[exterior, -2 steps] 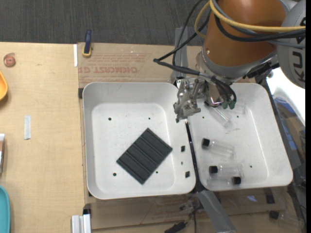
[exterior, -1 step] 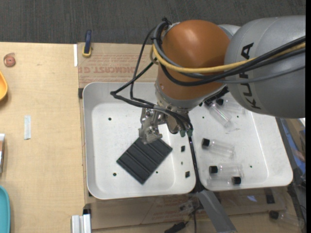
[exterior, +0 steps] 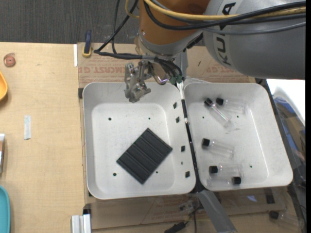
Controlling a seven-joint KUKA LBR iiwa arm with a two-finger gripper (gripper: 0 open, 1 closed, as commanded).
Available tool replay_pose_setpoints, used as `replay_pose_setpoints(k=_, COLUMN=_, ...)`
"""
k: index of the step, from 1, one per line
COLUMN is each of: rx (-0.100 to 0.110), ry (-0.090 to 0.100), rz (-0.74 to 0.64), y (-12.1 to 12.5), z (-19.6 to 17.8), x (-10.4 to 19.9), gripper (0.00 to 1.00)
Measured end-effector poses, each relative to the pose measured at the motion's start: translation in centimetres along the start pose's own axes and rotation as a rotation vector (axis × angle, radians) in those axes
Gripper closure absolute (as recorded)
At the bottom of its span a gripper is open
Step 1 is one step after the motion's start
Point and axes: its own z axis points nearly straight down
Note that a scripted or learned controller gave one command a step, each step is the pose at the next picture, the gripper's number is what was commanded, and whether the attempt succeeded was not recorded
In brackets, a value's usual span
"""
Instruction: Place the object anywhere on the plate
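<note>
The metal two-finger gripper (exterior: 136, 92) hangs over the upper edge of the left white bin (exterior: 97, 178), in the upper middle of the frame, below the orange band of the grey arm. I cannot tell how it is set, and nothing shows in its grasp.

The dark ribbed rectangular plate (exterior: 145, 155) lies flat in the lower middle of the left bin, its long axis running from lower left to upper right. It sits well below the gripper in the frame.

The likely objects, small clear plastic vials with black caps (exterior: 217, 111), lie scattered in the right white bin (exterior: 272, 130), right of the gripper and across the divider. Several lie on their sides at different angles.

Which vial the task means is not evident. The clear bodies blend into the white floor, so their outlines are hard to make out, and the arm's bulk covers the top of the scene.
</note>
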Motion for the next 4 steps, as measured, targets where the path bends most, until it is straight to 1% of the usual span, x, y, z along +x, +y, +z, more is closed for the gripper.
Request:
replay_pose_setpoints(k=1, rx=-0.001, ry=-0.001, rz=-0.276, y=-0.9, z=-0.7, x=-4.8, gripper=1.00)
replay_pose_setpoints(k=2, rx=-0.001, ry=0.002, rz=-0.420, y=2.1, z=-0.3, x=4.1, gripper=1.00)
replay_pose_setpoints(k=3, rx=-0.001, ry=0.000, rz=-0.546, y=1.0, z=-0.5, x=-1.5, gripper=1.00)
replay_pose_setpoints(k=4, rx=-0.002, ry=0.002, rz=-0.753, y=-4.8, z=3.4, x=2.2, gripper=1.00)
